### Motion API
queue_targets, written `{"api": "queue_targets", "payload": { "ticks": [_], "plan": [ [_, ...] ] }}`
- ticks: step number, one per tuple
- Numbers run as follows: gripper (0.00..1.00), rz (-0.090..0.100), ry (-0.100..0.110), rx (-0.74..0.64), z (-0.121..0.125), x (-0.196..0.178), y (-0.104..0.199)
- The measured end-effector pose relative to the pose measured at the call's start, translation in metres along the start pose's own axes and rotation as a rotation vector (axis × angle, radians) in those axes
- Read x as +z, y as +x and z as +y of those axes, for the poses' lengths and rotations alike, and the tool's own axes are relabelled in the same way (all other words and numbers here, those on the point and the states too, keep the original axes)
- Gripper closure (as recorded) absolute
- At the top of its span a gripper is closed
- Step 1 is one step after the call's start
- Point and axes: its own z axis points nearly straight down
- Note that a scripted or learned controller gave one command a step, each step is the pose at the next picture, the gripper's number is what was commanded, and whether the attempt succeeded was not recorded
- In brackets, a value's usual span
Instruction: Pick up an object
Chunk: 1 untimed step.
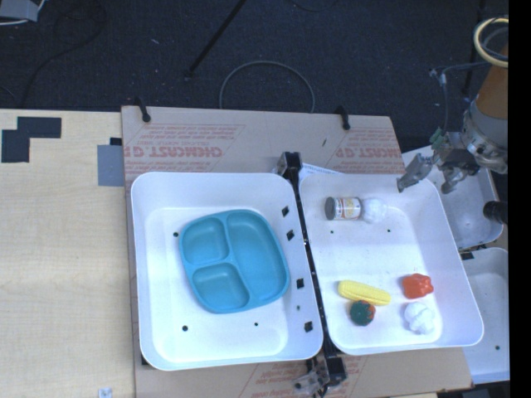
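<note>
Insp. note, single overhead cam. Gripper (435, 171) sits above the far right corner of the right bin (465, 305), outside the rim, fingers spread wide, nothing between them. Arm w/ orange band enters from upper right.

Candidate objs, all in right bin: small jar (343, 208) lying on its side near the far wall, touching a whitish lump (375, 211) just to its right; yellow corn-like item (364, 292) near the front, w/ a dark green ball (362, 313) just beside it; orange-red piece (417, 286) and a white clump (421, 318) at front right, close together. Left bin (158, 222) holds a blue divided tray (235, 259).

Assessment: approach not yet begun; no obj selected as far as visible.

Risks:
- Jar is on its side: prob. rolls if pinched off-centre.
- Jar/lump in contact: fingers may catch both or neither.
- Corn/ball pair crowded: a finger may land on the neighbour.
- White items vs white bin: poor contrast, likely mis-aim.
- Descent from present spot could clip the bin rim.
</note>
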Motion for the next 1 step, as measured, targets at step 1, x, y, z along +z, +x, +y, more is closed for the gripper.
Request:
{"api": "queue_targets", "payload": {
  "ticks": [1],
  "plan": [
    [0.0,-0.003,-0.012,-0.001,0.0024,-0.0074,-0.0002]
  ]
}}
